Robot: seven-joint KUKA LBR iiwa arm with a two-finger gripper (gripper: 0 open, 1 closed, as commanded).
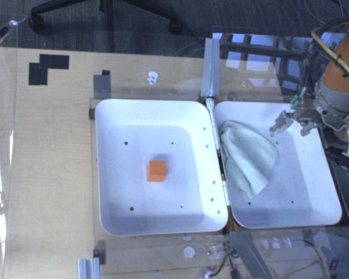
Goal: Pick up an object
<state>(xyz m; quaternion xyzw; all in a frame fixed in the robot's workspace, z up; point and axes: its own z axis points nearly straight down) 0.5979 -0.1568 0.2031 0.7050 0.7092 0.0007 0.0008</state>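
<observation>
**Inspector:** State of the tool (pixel 292 122)?

**Assistant:** It sits over the far right part of the right bin (pixel 314 208), its fingers spread apart with nothing between them. The arm (pixel 337 89) enters from the right, orange band above the wrist, the wrist pitched down and leftward toward the bin floor.

**Inspector:** Candidates for pick-up?

**Assistant:** Two. A crumpled cloth (pixel 247 156) lies in the left part of the right bin, against the wall shared with the left bin (pixel 113 173). An orange cube (pixel 156 171) rests near the middle of the left bin, well apart from the tool.

**Inspector:** Recommended approach?

**Assistant:** In my judgement the cloth is the nearer target. The tool should shift left and nearer until centred over the cloth's raised fold, then descend with the fingers wide and close only once they straddle the fabric. Aim at the bulk, not the thin edge, which could slip free. Keep off the dividing wall during descent.
</observation>
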